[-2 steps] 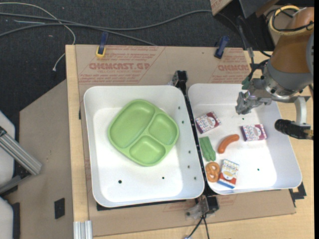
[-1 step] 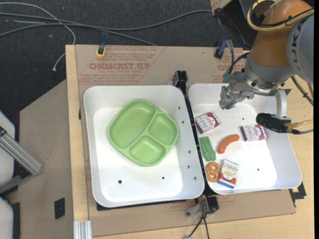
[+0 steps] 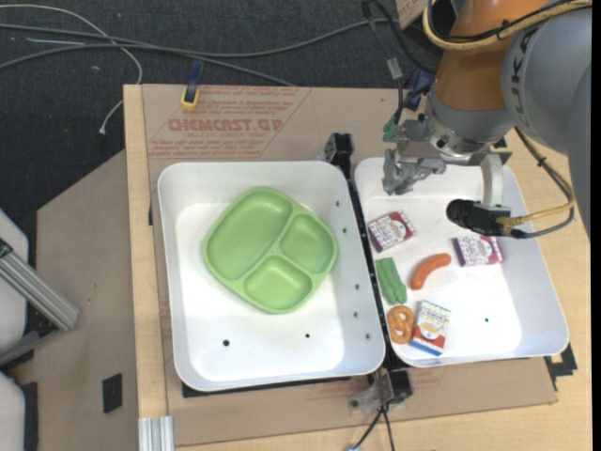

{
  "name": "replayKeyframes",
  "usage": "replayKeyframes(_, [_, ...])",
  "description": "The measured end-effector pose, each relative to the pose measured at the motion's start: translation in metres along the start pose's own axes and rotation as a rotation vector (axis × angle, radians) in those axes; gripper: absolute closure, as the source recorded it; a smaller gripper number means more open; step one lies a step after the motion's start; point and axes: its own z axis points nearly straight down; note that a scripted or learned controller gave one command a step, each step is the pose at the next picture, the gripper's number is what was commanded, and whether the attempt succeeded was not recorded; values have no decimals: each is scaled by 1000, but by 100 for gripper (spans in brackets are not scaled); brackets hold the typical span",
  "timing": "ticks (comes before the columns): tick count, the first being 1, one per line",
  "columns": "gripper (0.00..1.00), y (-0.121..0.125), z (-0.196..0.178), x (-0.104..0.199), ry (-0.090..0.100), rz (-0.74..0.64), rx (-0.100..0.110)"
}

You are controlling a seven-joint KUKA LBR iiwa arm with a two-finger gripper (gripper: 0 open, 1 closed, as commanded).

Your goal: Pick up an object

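Observation:
My gripper (image 3: 404, 175) hangs over the far left corner of the right bin (image 3: 526, 336), fingers pointing down and slightly apart, with nothing between them. Below and in front of it lies a purple-and-white packet (image 3: 391, 231). A second such packet (image 3: 477, 249) lies further right. An orange sausage (image 3: 431, 270), a green pod (image 3: 390, 279), a brown pretzel (image 3: 400, 322) and a small colourful carton (image 3: 432, 328) lie toward the near left of that bin.
The left bin (image 3: 188, 346) holds a green divided plate (image 3: 270, 249). A black fitting with a yellow cable (image 3: 477, 217) hangs from the arm over the right bin. Cardboard lies under both bins. A black clip (image 3: 339, 147) sits at the far edge between them.

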Motion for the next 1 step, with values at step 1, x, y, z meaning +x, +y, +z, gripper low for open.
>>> replayKeyframes(1, [100, 28, 3, 54, 1, -1, 0])
